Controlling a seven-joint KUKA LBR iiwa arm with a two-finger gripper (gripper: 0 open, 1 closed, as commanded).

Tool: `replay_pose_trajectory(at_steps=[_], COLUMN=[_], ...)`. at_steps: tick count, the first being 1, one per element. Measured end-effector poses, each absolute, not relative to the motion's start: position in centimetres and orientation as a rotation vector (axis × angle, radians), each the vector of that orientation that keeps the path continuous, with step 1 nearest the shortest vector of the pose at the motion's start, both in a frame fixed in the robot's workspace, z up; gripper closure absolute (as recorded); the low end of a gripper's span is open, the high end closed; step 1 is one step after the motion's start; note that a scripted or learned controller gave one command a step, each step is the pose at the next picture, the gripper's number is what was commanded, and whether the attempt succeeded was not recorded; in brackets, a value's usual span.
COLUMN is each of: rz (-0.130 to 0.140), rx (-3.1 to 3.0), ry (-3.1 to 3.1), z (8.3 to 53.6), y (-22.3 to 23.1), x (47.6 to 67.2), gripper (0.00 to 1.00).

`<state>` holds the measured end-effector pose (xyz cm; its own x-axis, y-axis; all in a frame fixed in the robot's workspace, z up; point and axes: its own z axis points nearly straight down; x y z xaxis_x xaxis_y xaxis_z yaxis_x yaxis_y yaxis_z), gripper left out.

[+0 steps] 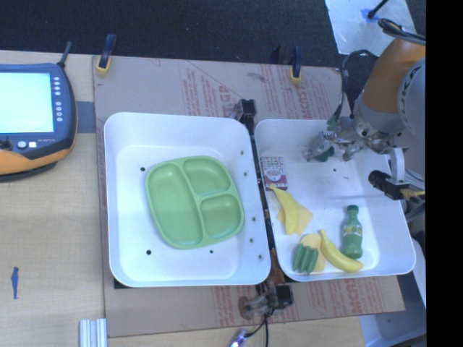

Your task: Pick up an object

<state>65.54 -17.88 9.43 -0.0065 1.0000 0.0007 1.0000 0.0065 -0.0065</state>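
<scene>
Your tool [334,147] hovers over the right bin [405,266], grip state impossible to tell, with the bottle [352,231], banana [338,255] and packet [273,171] all waiting unpicked.

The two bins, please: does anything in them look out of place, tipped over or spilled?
Nothing stands out. The green plate lies flat but askew in the left bin. The bottle, banana and packet lie loose in the right bin, with no spill visible.
</scene>
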Motion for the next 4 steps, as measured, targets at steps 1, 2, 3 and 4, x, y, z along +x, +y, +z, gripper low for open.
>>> replay_pose_trajectory(at_steps=[1, 2, 3, 4], rz=[0.002, 0.006, 0.006, 0.001], rx=[-2.219, -2.211, -2.214, -2.216], ry=[-2.226, -2.225, -2.224, -2.227], z=[23.0, 9.0, 9.2, 19.5], y=[-21.3, -21.0, -16.5, -20.6], x=[60.5, 65.4, 57.7, 65.6], gripper=[0.0, 0.0, 0.0, 0.0])
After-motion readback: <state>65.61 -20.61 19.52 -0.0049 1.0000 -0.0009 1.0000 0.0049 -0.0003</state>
